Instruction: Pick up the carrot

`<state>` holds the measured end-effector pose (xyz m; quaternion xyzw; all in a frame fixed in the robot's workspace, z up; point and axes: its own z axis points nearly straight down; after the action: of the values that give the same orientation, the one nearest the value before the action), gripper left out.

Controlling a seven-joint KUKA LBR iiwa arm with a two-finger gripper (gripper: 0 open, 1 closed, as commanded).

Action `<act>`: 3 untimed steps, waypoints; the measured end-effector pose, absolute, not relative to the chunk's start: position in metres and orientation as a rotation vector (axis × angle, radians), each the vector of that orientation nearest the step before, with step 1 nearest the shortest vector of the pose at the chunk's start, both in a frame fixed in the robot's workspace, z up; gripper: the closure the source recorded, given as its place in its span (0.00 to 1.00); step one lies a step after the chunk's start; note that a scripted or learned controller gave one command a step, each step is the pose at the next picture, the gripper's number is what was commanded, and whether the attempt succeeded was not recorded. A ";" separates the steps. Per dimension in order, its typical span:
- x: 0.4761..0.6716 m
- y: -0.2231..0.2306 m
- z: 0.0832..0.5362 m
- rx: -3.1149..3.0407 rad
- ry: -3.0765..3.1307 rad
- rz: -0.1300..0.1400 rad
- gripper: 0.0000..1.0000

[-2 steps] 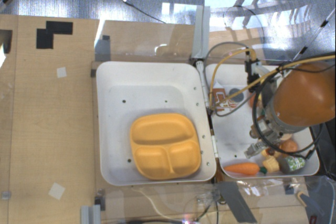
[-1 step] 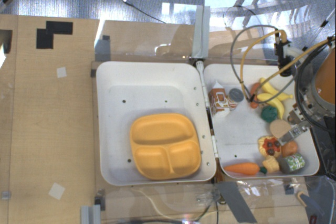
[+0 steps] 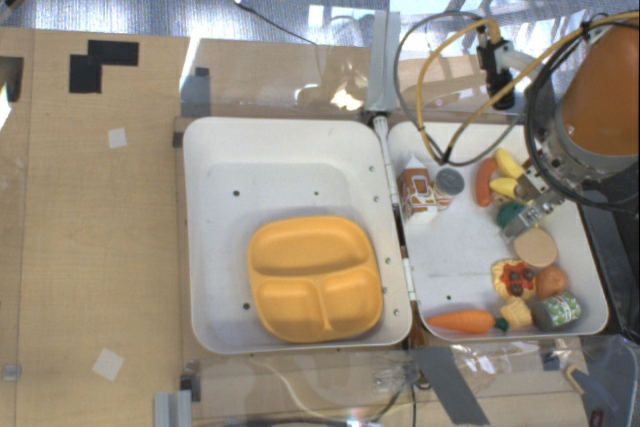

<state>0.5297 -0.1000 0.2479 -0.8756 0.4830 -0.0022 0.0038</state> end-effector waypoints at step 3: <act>0.567 -0.211 0.280 -3.116 0.403 -0.015 1.00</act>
<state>0.5669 -0.2113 0.2804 -0.9917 0.1281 -0.0047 0.0000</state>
